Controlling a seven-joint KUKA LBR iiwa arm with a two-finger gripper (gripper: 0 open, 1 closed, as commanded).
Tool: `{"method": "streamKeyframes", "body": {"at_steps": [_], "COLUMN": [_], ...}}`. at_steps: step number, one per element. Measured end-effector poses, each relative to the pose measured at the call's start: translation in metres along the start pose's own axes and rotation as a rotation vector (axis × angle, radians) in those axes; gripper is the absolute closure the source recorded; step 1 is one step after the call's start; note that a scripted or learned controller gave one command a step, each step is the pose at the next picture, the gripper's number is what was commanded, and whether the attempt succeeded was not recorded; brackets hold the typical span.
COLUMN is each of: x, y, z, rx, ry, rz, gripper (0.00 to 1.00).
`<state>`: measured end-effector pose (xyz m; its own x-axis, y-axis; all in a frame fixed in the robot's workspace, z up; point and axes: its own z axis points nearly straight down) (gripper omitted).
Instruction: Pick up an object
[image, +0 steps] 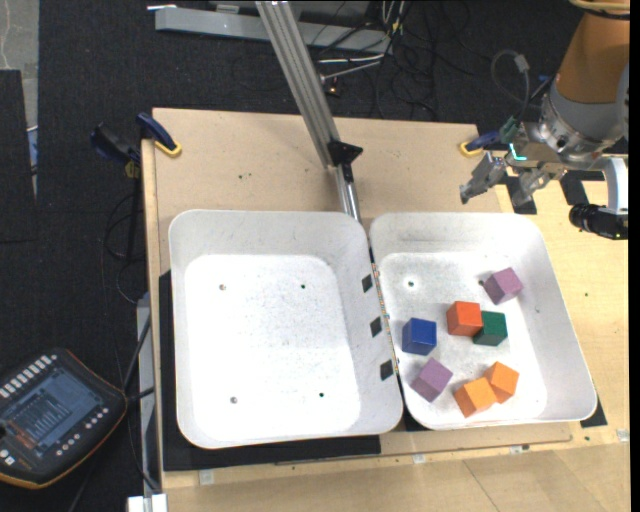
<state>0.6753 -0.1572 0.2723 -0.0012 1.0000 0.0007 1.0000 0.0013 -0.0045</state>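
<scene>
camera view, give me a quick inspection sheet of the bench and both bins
Surface: wooden bench bearing a left bin and a right bin, side by side.
Job's things: seven blocks in the right bin: blue block, red-orange block touching green block, two purple blocks, two orange blocks.
Clutter: clamps at the bench's far corners.
Grippers: gripper above the right bin's far edge, fingers spread, holding nothing.
Cables: dark cables on the floor beyond the bench.
Surroundings: teach pendant lower left; metal strut slanting down to the bins.
</scene>
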Motion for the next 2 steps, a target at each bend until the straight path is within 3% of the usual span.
{"method": "streamKeyframes", "body": {"at_steps": [1, 2], "x": [0.000, 0.007], "y": [0.000, -0.005], "z": [-0.002, 0.058], "rx": [-0.002, 0.001], "ry": [-0.001, 0.000], "rz": [-0.002, 0.000], "gripper": [0.00, 0.00]}}
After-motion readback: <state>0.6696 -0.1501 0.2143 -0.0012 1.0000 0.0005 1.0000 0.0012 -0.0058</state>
